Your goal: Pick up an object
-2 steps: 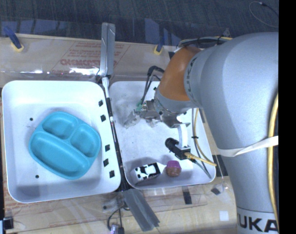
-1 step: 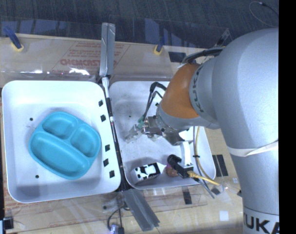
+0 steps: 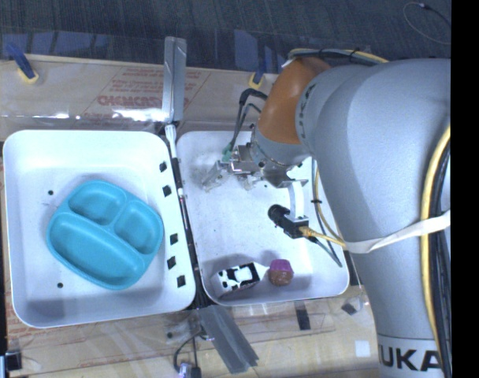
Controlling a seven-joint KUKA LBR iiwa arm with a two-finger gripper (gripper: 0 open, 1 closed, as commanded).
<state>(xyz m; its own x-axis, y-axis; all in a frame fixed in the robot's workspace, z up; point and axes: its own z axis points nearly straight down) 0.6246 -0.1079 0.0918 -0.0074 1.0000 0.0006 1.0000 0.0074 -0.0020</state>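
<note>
In the right bin [image 3: 194, 152], a black-and-white object [image 3: 238, 277] lies near the front wall, with a small purple-pink object [image 3: 280, 272] just to its right. My gripper [image 3: 216, 173] is low over the bin's far left part, well away from both objects. The grey arm with its orange band [image 3: 283, 105] reaches in from the right and covers the bin's far right side. Nothing shows in the gripper.
The left bin [image 3: 19, 290] holds a blue divided plate [image 3: 105, 233] at its middle. A black connector with a cable [image 3: 288, 221] hangs from the arm over the right bin's middle. A metal divider [image 3: 175, 77] runs between the bins at the back.
</note>
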